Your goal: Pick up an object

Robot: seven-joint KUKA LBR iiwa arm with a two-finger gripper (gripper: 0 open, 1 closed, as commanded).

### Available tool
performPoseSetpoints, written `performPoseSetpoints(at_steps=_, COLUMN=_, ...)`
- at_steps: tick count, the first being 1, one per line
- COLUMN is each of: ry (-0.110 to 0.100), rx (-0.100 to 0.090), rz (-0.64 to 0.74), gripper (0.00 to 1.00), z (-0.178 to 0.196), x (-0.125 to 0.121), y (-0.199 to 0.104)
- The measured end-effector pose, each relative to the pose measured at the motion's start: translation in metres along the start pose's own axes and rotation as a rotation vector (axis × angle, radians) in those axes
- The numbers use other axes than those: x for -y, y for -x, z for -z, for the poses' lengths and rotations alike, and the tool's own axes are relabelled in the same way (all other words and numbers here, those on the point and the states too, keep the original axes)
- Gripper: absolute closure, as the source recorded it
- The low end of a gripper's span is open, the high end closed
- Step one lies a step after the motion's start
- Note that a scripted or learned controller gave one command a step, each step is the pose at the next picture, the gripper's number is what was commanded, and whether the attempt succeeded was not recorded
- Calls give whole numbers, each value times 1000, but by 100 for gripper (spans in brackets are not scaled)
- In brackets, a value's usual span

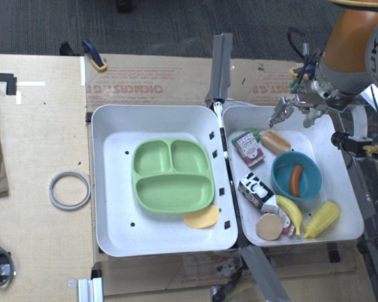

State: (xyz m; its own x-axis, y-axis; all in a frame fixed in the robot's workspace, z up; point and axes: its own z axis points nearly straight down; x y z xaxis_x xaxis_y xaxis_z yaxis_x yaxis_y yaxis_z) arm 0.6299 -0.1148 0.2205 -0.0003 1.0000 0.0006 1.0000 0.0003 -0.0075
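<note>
My fingers [296, 111] hung over the far end of the right bin [353, 231], just past the bread roll [275, 141]. They looked spread a little way apart, and I held nothing between them. The roll was the closest thing to me, so I picked it as my thing to grab. It lay near the far wall of the bin, right beside the small red packet [247, 148] and just behind the blue bowl [296, 176], which had a little sausage [295, 179] in it. I thought the roll would be light and a bit smooth, like a toy, so it might slip or roll away. I thought the best place to hold it was across its fat middle, one finger on each long side. Closer to the front of the bin lay a banana [292, 211], a yellow bottle [320, 219] and a black and white carton [255, 190]. The left bin [110, 231] held a green plate [172, 175].
</note>
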Motion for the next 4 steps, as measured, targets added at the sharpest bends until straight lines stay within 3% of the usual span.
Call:
performPoseSetpoints(at_steps=1, ry=5, rx=1, rz=17, gripper=0, z=-131, x=50, y=18)
performPoseSetpoints(at_steps=2, ry=2, rx=0, rz=-381, gripper=0, z=-133, x=25, y=-8)
performPoseSetpoints(at_steps=3, ry=0, rx=3, rz=-378, gripper=100, z=-124, x=24, y=-6)
performPoseSetpoints(at_steps=4, ry=-5, rx=3, rz=-378, gripper=0, z=-127, x=25, y=-6)
